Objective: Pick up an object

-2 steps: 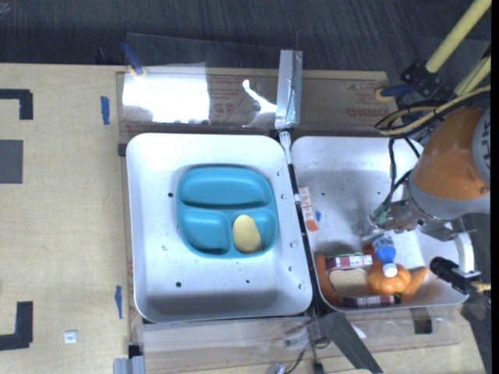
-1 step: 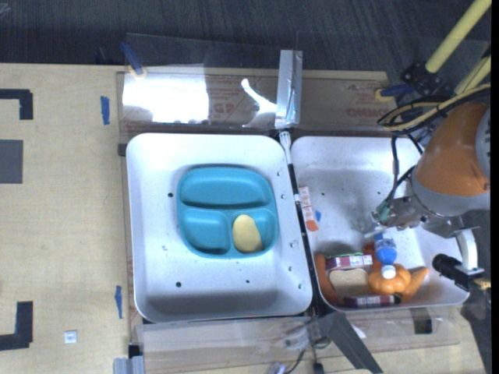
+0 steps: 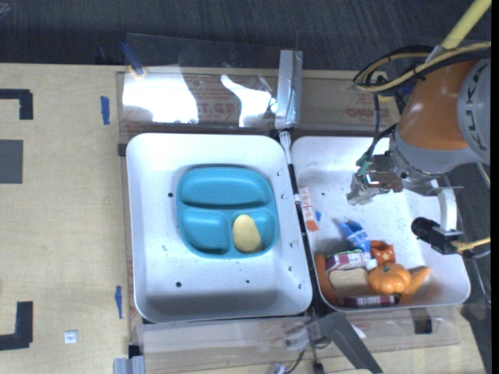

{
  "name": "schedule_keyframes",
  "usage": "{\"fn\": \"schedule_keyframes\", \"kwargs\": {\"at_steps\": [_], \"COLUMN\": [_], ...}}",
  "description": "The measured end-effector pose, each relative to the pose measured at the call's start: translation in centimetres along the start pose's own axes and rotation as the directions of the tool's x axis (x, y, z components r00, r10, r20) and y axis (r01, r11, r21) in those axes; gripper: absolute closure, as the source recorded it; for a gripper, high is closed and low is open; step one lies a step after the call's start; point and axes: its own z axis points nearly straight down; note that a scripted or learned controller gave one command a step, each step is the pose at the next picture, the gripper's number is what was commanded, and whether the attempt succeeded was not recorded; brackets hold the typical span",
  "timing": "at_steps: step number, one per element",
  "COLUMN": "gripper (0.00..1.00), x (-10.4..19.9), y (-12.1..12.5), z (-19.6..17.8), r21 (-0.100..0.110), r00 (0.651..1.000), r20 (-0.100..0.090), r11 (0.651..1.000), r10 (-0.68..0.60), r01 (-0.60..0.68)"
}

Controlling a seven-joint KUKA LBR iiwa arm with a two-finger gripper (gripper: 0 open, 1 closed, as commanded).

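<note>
My gripper [image 3: 365, 187] hangs over the upper part of the right bin [image 3: 327, 162], above its bare white floor, with nothing visible between its fingers. A heap of small objects lies along that bin's near edge: an orange pumpkin-like toy [image 3: 388, 277], a red item [image 3: 382, 251], a blue piece [image 3: 355, 234] and a brown-and-white block [image 3: 349, 269]. In the left bin [image 3: 156, 279] sits a blue divided tray [image 3: 222, 209], and a yellow egg-shaped object [image 3: 246, 233] rests in its lower right compartment.
A metal divider [image 3: 288, 92] rises behind the seam between the bins, with a clear panel [image 3: 195, 96] behind the left bin. Cables [image 3: 398, 61] loop above the arm's orange band [image 3: 437, 115]. A black fitting [image 3: 433, 234] juts over the right bin's right rim.
</note>
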Motion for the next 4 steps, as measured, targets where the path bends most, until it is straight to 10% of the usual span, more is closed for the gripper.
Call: {"fn": "schedule_keyframes", "kwargs": {"at_steps": [1, 2, 3, 4], "gripper": [0.00, 0.00, 1.00, 1.00], "x": [-0.2, -1.7, -1.7, 3.6], "y": [-0.2, -0.8, -0.5, 1.6], "z": [0.2, 9.3, 7.9, -4.2], "r21": [0.005, 0.015, 0.005, -0.002], "r00": [1.000, 0.997, 0.997, 0.986], "r20": [0.001, 0.001, 0.001, 0.000], "r11": [1.000, 0.996, 0.997, 0.986], "r10": [0.004, 0.084, 0.083, 0.166], "r01": [-0.004, -0.084, -0.083, -0.166]}}
